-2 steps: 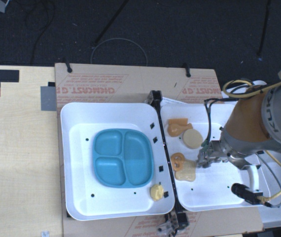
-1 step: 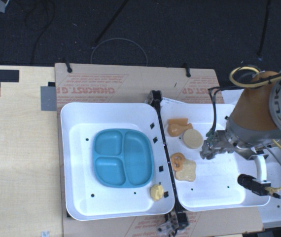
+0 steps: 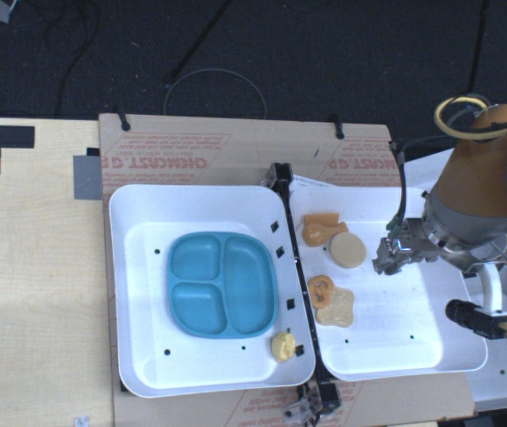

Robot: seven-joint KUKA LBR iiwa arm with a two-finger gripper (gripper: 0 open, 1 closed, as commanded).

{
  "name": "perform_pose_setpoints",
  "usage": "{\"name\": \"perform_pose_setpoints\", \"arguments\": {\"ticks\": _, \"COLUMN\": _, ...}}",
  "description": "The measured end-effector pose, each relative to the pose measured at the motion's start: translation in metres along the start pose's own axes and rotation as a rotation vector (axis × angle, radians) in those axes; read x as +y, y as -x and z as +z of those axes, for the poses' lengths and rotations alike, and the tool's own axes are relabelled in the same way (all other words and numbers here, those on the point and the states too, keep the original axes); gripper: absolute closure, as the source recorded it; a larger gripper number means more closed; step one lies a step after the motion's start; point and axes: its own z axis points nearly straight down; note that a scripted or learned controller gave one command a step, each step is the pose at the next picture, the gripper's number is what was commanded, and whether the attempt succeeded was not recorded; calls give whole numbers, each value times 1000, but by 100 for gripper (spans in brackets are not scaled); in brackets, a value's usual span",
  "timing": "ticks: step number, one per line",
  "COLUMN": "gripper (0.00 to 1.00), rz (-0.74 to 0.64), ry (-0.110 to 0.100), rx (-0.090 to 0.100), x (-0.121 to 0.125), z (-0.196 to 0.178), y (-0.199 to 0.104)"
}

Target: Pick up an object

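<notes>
Gripper (image 3: 394,254) is hovering in the right bin (image 3: 414,354), grip state impossible to tell. Just left of it a cream disc (image 3: 348,250) is lying beside orange pieces (image 3: 321,229); a blue divided plate (image 3: 221,284) is sitting in the left bin (image 3: 138,238)

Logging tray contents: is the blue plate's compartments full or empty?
Empty. The blue plate lies flat in the left bin, and all three compartments show bare blue.
</notes>
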Motion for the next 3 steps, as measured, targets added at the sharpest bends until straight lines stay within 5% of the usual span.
{"name": "perform_pose_setpoints", "arguments": {"ticks": 3, "gripper": 100, "rz": -4, "ry": -5, "rx": 1, "x": 27, "z": 1, "y": -173}}
